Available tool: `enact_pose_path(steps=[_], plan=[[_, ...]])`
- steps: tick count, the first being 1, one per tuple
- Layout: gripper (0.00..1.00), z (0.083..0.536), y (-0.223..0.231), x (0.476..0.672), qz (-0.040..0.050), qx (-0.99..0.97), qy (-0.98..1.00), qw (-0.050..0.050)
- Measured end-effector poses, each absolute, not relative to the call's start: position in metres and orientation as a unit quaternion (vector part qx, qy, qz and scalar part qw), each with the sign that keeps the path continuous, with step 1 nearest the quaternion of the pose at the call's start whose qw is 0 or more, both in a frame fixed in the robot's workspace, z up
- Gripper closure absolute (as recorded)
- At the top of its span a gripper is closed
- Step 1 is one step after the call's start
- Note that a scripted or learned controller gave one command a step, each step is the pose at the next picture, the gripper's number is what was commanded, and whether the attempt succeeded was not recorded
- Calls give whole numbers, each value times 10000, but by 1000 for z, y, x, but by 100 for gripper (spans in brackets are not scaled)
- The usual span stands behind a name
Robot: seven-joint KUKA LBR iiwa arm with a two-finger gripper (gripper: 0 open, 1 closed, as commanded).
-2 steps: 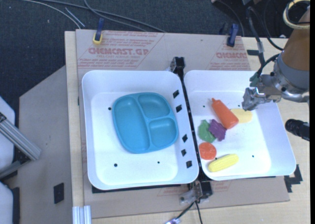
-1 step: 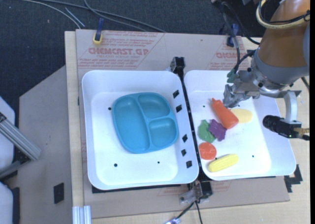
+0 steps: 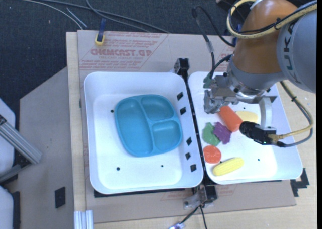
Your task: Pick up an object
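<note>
My gripper (image 3: 216, 102) hangs low over the far left part of the right bin (image 3: 287, 165), under the arm's orange band. Right beside it, toward the front, lies an orange carrot-shaped toy (image 3: 231, 118), its upper end touching or tucked under the gripper. A pale yellow piece (image 3: 248, 117) lies to the right of the carrot. In front of them sit a purple grape bunch (image 3: 222, 133) and a green piece (image 3: 209, 134). Nearer the front rim are a red-orange round slice (image 3: 212, 154) and a yellow corn cob (image 3: 228, 165).
The left bin (image 3: 98, 162) holds a blue divided plate (image 3: 148, 124). A black divider with clips (image 3: 187, 122) runs between the bins. A black cable plug (image 3: 256, 133) hangs from the wrist over the right bin. Cardboard (image 3: 126, 49) lies behind the bins.
</note>
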State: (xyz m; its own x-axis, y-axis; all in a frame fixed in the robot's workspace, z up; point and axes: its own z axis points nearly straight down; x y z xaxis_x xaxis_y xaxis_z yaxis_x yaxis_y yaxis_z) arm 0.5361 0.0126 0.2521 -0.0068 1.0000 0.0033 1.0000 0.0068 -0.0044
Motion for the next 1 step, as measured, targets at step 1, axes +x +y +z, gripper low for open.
enact_pose_path(steps=[1], plan=[[100,232,62,537,10,-7056,-7086,24]])
